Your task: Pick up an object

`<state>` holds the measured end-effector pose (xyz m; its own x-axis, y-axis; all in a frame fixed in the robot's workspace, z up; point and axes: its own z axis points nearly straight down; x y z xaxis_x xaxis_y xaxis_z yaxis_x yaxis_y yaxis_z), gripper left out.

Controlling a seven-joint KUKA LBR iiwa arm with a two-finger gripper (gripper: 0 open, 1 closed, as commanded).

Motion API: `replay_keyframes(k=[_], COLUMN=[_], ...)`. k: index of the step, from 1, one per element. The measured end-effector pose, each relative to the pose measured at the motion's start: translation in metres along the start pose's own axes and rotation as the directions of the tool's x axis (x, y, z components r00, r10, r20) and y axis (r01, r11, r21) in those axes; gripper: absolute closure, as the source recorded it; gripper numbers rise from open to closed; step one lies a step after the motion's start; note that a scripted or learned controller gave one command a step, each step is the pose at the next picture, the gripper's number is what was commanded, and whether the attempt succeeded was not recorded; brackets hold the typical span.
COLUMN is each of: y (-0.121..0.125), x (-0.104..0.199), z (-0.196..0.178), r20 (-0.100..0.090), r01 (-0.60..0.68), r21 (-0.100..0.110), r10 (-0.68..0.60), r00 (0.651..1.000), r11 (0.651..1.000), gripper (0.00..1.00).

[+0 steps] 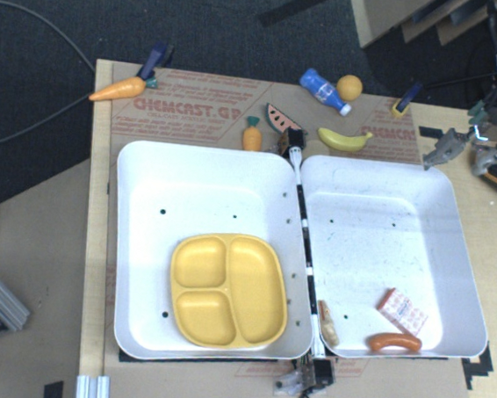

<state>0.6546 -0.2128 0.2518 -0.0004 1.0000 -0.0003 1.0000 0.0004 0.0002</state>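
The right bin (387, 226) holds a pink-and-white wrapped piece (403, 310) and an orange-red sausage (394, 343) near its front right corner. A tan, bread-like piece (327, 324) lies against the bin's front left wall. A yellow divided plate (226, 288) lies in the left bin (188, 187). My gripper (444, 148) hangs at the far right, just outside the right bin's back right corner and well away from all of these objects. Nothing shows in its grasp.
Behind the bins on the board lie a carrot (119, 90), a watermelon slice (280, 117), a small orange toy (252, 137), a banana (344, 139), a blue bottle (323, 90) and an orange ball (349, 87). Blue clamps (406, 99) grip the board's back edge.
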Motion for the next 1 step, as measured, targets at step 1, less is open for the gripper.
replay_keyframes(k=[1], y=[-0.0454], x=[-0.0114], z=[0.0215], r20=[0.000], r01=[-0.001], r21=[0.001], r10=[0.001], r00=[1.000], r11=[1.000], gripper=[0.00])
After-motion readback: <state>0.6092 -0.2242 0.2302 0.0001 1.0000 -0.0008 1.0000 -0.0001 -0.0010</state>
